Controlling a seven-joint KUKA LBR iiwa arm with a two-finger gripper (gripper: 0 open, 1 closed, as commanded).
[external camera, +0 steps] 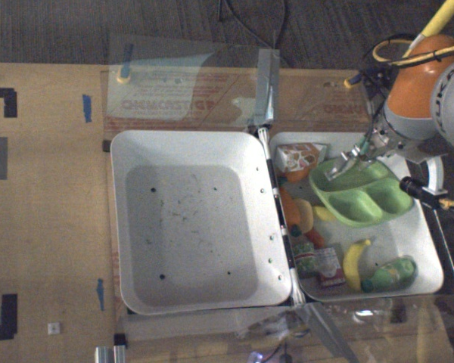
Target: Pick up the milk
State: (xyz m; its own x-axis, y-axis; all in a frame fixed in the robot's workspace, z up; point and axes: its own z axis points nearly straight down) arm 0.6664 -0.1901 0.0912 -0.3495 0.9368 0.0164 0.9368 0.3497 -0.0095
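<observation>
A robotics lab: white bins on a taped cardboard bench, cables over carpet.

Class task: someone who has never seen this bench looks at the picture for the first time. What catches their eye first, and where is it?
The orange band of the arm at the upper right stands out first, with its gripper over the green divided dish in the right bin. That bin is crowded: a banana, a green bottle and small cartons at its near end. The left bin is a big white square.

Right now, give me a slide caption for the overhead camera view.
Gripper over the green dish in the right bin, milk carton lying nearby.
</observation>
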